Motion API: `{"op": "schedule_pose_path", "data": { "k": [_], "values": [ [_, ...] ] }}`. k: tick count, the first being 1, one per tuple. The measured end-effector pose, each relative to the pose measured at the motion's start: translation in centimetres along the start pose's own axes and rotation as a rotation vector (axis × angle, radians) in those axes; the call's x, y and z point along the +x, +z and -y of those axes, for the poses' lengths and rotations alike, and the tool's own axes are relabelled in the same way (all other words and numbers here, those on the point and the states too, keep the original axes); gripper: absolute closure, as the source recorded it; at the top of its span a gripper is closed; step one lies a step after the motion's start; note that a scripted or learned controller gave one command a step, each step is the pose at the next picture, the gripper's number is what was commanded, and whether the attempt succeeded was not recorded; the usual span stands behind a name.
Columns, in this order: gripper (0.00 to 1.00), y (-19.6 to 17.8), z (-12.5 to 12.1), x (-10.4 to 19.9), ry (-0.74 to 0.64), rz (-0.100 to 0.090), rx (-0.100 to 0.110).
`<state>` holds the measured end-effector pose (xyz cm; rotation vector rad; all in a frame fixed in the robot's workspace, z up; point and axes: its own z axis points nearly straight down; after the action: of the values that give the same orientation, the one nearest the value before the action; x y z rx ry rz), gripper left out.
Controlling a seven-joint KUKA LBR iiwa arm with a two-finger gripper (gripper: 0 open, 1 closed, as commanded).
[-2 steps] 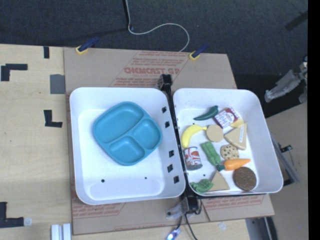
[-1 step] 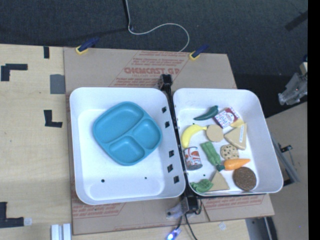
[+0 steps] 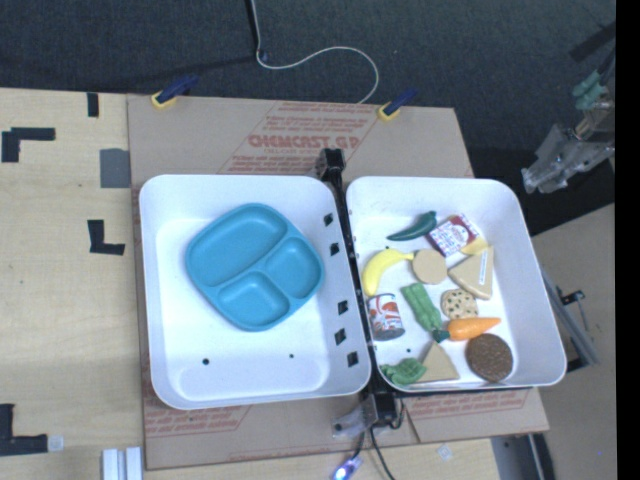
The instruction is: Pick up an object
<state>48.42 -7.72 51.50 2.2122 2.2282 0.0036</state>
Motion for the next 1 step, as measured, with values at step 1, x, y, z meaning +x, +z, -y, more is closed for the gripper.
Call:
{"op": "schedule_pose_path", "data": {
  "k": [1],
  "values": [
    [1.0,-2.05,-0.04,12.38,-0.008,-0.002,0.001]
  ]
}}
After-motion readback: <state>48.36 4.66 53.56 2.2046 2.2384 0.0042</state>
